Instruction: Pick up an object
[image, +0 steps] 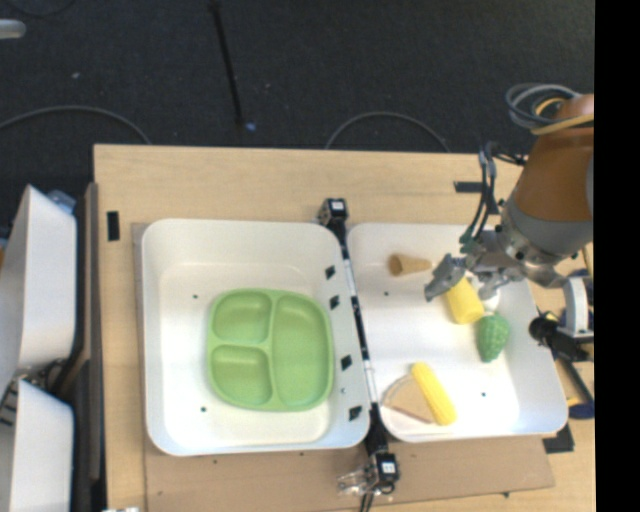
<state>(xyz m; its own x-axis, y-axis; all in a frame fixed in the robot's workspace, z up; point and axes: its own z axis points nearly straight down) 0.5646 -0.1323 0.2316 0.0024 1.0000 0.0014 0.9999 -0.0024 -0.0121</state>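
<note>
My gripper (466, 281) hangs over the upper right part of the right bin (400, 330), with its fingers spread open. A yellow cylinder (464, 303) lies on the bin floor right under them, its upper end between the two fingertips. I cannot tell whether the fingers touch it. A green bumpy piece (491, 337) lies just to its lower right. Left of the gripper sits a small tan piece (408, 265). Near the bin's front edge a yellow corn cob (433, 392) rests on a tan wedge (404, 404).
The left bin (170, 300) holds a green divided plate (270, 348). A black-clipped divider (350, 310) runs between the two bins. The arm's orange wrist (555, 180) looms over the right bin's far right corner. White boxes (40, 290) stand off the bench's left side.
</note>
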